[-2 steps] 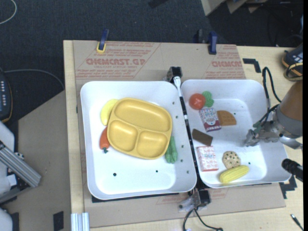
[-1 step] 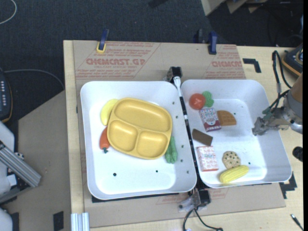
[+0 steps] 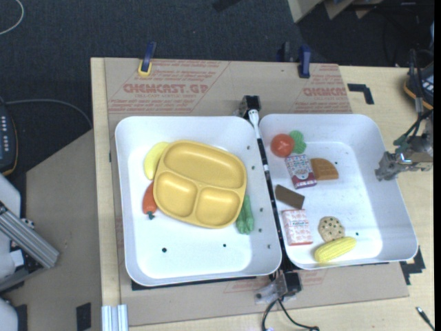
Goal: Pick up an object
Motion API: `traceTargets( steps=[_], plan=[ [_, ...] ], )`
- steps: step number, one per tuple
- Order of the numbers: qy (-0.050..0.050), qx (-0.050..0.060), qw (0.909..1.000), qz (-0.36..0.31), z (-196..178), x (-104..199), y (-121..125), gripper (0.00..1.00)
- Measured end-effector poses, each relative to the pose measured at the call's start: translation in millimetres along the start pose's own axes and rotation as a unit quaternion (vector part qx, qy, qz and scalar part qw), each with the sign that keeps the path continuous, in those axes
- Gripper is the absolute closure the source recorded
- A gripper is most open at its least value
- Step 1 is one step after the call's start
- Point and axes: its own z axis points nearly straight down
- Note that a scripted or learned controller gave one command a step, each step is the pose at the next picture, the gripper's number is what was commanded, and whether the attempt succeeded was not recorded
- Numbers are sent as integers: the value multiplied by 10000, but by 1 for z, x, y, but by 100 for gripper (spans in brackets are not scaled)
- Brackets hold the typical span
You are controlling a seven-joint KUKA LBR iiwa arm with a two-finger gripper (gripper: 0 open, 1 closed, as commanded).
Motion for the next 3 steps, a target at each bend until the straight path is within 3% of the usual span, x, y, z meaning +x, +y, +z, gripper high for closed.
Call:
traceTargets(
  steps=[1, 3],
  plan=[
    [6, 10, 10000, 1, -8, 0, 1, 100],
    [14, 9, 10000, -25, -26, 104, 25, 100]
  ],
)
